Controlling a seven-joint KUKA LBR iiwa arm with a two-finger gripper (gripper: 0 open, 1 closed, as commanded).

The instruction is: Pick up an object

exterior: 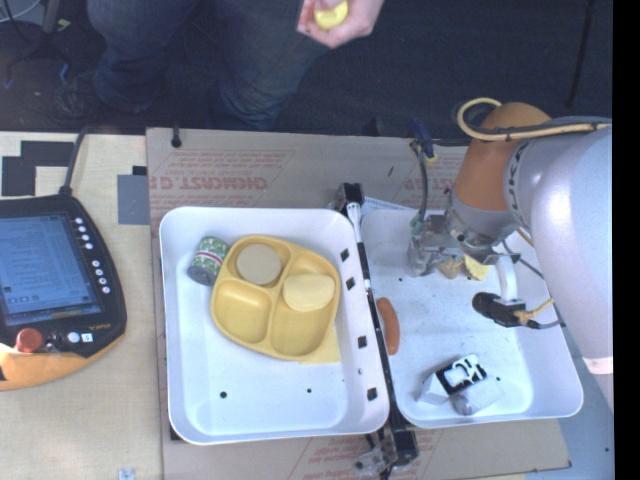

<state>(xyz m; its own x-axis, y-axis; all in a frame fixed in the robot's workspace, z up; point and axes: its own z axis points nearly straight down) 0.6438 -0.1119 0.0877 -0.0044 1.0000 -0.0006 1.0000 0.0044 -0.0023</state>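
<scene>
Right, the grey robot arm (565, 218) with the orange band (495, 168) is leaning in from the right, and its two-finger gripper (440, 256) is down in the shallow white right-hand bin (530, 363), close to the far edge and a little left of its middle. Whether it is open or closed I cannot tell from here, and I see nothing held in it. Things to pick up in that bin: a reddish-brown sausage-shaped piece (388, 326) lies lengthwise against the left wall, about halfway along, well apart from the gripper. Near the front edge, around the middle, a small black-and-white object (462, 375) sits on a crumpled pale grey packet (482, 396). Over in the shallow white left-hand bin (260, 403), a yellow plastic plate with three compartments (243, 313) fills the far half. A flat tan disc (259, 263) rests in its far-left compartment and a pale yellow round piece (309, 291) in the right one. A green patterned roll (208, 258) lies at the bin's far-left corner, touching the plate's rim. The front half of that bin is bare floor. Both bins stand on a brown cardboard sheet (260, 168) on the bench. Off the bench's left side sits a dark control pendant with a lit screen (50, 278). Beyond the far edge a person in jeans stands, one hand (340, 13) closed round a small yellow thing (331, 14).
</scene>
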